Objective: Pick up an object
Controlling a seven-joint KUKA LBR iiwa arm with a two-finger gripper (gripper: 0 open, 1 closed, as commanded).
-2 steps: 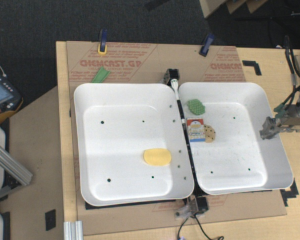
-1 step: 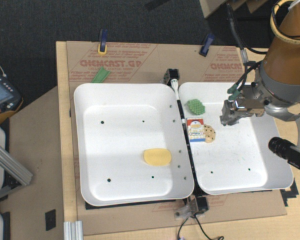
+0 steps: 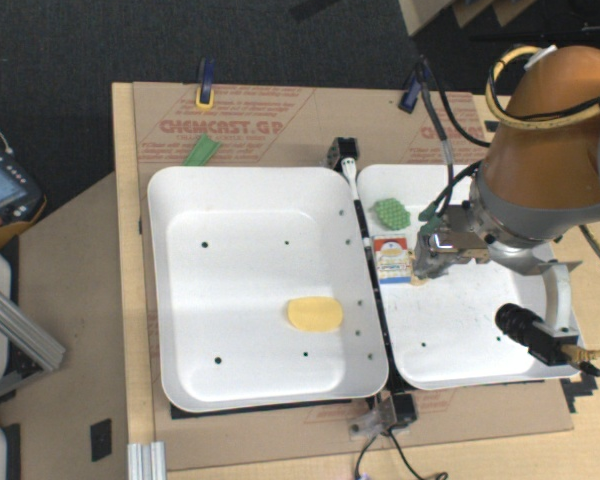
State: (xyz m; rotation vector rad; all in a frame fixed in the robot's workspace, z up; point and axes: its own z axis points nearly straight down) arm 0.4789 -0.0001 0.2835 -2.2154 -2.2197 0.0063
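The bench [image 3: 280, 118] carried a sheet of brown cardboard with red lettering, and two shallow white bins lay on it side by side, touching along their inner edges.

The arm [image 3: 550, 138] reached in from the right. Its orange band and grey wrist stood over the right half of the right bin [image 3: 460, 343].

The left bin [image 3: 230, 268] held one item: a yellow oval piece [image 3: 314, 314], lying flat in the near half, right of centre and apart from every wall.

The right bin held two items, both in its left part close to the dividing edge.

The gripper [image 3: 427, 259] was low over the right bin, pointing toward the left part of it. Whether it was apart or together could not be told from this view, and nothing was seen held in it.

A small box [image 3: 392, 260], printed red, white and orange, lay flat just left of the gripper, near the dividing edge. Whether the gripper touched it could not be told.

A green lump [image 3: 390, 211] lay just beyond the small box, toward the far wall, apart from the gripper.

A green strip [image 3: 200, 150] lay tilted on the cardboard beyond the far left corner of the left bin.

Two blue clamps sat on the far cardboard edge, one at the left [image 3: 206, 80] and one at the right [image 3: 411, 95].
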